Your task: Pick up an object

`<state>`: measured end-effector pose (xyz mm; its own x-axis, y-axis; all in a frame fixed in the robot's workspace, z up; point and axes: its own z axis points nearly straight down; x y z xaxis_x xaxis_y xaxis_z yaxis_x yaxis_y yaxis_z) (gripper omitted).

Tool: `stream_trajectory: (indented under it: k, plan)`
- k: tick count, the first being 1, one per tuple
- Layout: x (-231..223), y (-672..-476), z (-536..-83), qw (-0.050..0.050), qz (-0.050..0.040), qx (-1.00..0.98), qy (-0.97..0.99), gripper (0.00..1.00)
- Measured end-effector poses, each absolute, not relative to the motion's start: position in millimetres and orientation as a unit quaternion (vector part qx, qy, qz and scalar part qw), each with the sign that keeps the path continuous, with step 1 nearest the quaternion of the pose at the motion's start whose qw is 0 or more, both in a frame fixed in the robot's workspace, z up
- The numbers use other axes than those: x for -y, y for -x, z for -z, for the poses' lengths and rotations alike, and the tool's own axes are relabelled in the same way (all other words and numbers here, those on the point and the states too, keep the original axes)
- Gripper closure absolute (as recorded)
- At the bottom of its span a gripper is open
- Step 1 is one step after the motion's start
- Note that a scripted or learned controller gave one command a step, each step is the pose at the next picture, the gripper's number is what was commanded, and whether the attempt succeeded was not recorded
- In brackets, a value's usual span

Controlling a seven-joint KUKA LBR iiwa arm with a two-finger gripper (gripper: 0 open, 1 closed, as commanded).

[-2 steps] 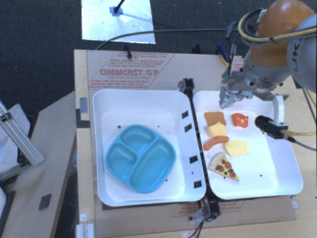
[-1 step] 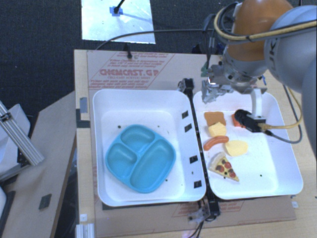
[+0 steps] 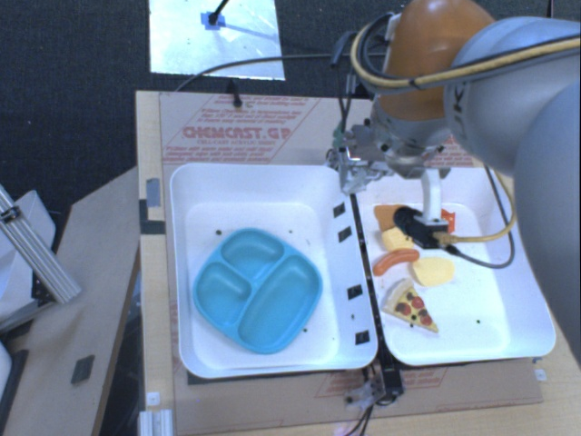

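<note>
Here, the arm [image 3: 508, 89] reaches in from the right, and its gripper [image 3: 352, 176] hangs above the far end of the ridge where the left bin [image 3: 182, 271] and the right bin [image 3: 522, 321] meet. Whether the gripper is wide or narrow cannot be told from this angle. The objects open to picking lie in both bins. A blue tray [image 3: 259, 289] with three compartments lies flat in the middle of the left bin, turned at a slant to its walls. Five toy foods are clustered in the left half of the right bin, close to the ridge. The orange piece [image 3: 388, 214] lies farthest, with the yellow block [image 3: 394, 240] just near of it. The sausage [image 3: 396, 262] lies near of the block, and the yellow piece [image 3: 434, 272] sits just to the sausage's right. The pizza slice [image 3: 410, 305] lies nearest, a little apart from the rest. Both bins rest on a board [image 3: 236, 121] printed in red, and a silvery sheet [image 3: 213, 25] lies beyond it at the far left.
</note>
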<state>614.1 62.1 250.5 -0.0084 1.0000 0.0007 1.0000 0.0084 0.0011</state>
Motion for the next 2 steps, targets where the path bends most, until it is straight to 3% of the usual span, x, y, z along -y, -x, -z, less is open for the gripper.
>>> stream_trajectory:
  k: [1,2]
  plan:
    - [-107.6,-623.8,-231.1,0.001,-0.0009,-0.710,-0.704,1.00]
    - [-106.2,-623.4,-231.4,0.000,-0.0006,-0.709,-0.705,0.00]
